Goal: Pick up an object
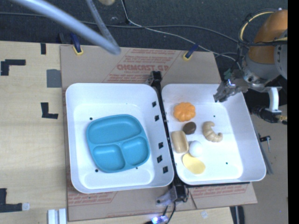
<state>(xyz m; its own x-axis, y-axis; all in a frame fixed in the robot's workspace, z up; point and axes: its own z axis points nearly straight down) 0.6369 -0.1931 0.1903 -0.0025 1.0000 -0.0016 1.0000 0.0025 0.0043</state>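
Your tool (221, 95) is hovering over the right bin's (250, 139) top edge, nothing visibly between its fingers, though you cannot tell their spread.

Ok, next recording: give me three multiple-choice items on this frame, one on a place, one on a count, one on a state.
1. Where does the blue divided plate lie?
A. left bin
B. right bin
C. on the cardboard outside the bins

2. How many small objects lie in the right bin?
A. two
B. nine
C. six

3. What is the gripper doing?
A. carrying the croissant
B. carrying nothing, above the right bin's upper right corner
C. pressing on the blue plate

Key: 1 A, the plate sits inside the left bin. 2 C, six pieces cluster together there. 3 B, nothing hangs from it, and the croissant lies in the bin.
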